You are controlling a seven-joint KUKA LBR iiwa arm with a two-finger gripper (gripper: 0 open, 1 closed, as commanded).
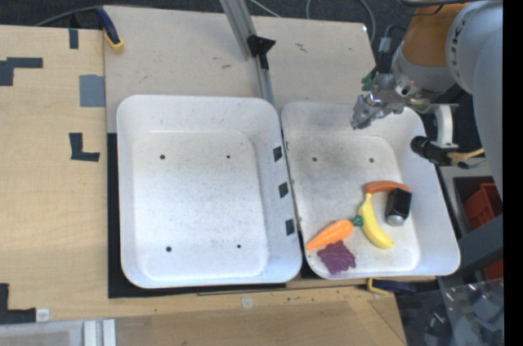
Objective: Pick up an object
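Note:
In the right bin [327, 164] several small objects lie near its front right corner: an orange carrot [329, 233], a yellow banana [373, 225], a purple grape bunch [337, 257], a black cylinder [398, 205] and a red-orange sausage [386, 186]. My gripper [362, 117] hangs over the bin's far right corner, well behind these objects, and I see nothing between its fingers.
The left bin [196, 189] stands beside the right one, with a raised divider edge between them. A slanted metal pole [233, 1] rises behind the bins. Black clips sit on the rim between the bins. Blue-yellow clamps hold the bench's corners.

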